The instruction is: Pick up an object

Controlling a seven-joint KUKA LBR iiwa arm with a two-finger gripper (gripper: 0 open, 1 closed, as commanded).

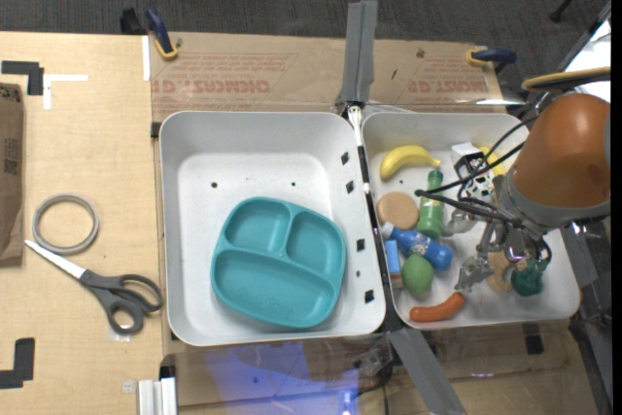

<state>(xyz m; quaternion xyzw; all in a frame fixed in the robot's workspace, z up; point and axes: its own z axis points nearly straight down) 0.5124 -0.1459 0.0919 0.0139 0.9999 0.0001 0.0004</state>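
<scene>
Toys (420, 253) crowd right bin (559, 306); hand (481, 269) among them.

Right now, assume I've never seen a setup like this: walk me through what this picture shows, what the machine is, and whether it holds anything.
This is one picture from a fixed camera above a bench, looking down at a slant. The grey machine with the orange band on the right is a robot arm; its gripper hangs low over the right bin. I cannot tell how the jaws are set, and I see nothing between them.

Two shallow white bins sit side by side. The left bin holds a teal divided plate. The right bin holds toy food and small items: a yellow banana, a green ball-like fruit, an orange-red sausage shape, a tan disc and others.

Left of the bins, on the wooden bench, lie scissors and a roll of tape.
</scene>
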